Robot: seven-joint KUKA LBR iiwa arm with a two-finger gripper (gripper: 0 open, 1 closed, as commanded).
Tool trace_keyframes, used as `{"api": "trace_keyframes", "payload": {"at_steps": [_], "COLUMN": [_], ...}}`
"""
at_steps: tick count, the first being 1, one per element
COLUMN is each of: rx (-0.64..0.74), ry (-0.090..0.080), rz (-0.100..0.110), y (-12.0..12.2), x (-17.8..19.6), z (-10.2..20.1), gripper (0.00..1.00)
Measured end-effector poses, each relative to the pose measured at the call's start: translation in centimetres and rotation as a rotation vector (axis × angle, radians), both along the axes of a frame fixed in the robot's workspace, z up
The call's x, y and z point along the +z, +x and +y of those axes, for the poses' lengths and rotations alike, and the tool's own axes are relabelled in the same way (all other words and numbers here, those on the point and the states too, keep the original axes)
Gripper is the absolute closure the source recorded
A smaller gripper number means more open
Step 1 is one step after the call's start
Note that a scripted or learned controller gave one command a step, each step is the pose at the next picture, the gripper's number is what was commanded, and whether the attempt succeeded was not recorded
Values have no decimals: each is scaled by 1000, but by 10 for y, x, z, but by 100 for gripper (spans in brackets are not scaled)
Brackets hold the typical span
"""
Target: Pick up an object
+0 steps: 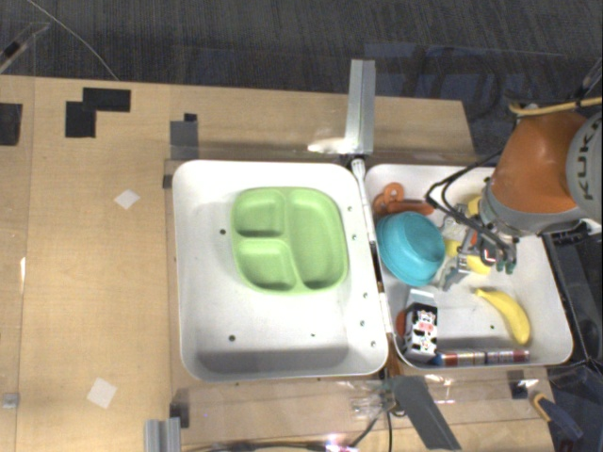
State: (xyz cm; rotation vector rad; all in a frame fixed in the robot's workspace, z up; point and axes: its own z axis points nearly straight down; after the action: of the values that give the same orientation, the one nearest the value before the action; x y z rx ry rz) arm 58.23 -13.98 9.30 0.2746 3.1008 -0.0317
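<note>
The right white bin (556, 295) holds a blue bowl (411, 246), an orange object (389, 199) behind it, and a banana (507, 314). It also holds a small black and white box (423, 331) and a long thin marker-like stick (482, 356) along the front wall. My gripper (479, 255) hangs low in this bin, just right of the blue bowl and above the banana. A small yellow object (478, 264) lies right under the gripper, partly hidden by it. The grey arm with its orange band (532, 168) covers the bin's back right part.
The left white bin (203, 328) holds a green divided plate (286, 237). A metal post (361, 106) stands behind the wall between the two bins. Wooden bench surface (85, 271) lies to the left of the bins.
</note>
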Motion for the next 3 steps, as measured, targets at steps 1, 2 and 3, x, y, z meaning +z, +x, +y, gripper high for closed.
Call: {"api": "trace_keyframes", "payload": {"at_steps": [1,2,3], "rx": [46,-58,14], "ry": [17,20,-2], "rz": [13,7,2], "y": [54,6,4], "x": [19,-2,0], "z": [-42,-20,-5], "gripper": [0,0,0]}}
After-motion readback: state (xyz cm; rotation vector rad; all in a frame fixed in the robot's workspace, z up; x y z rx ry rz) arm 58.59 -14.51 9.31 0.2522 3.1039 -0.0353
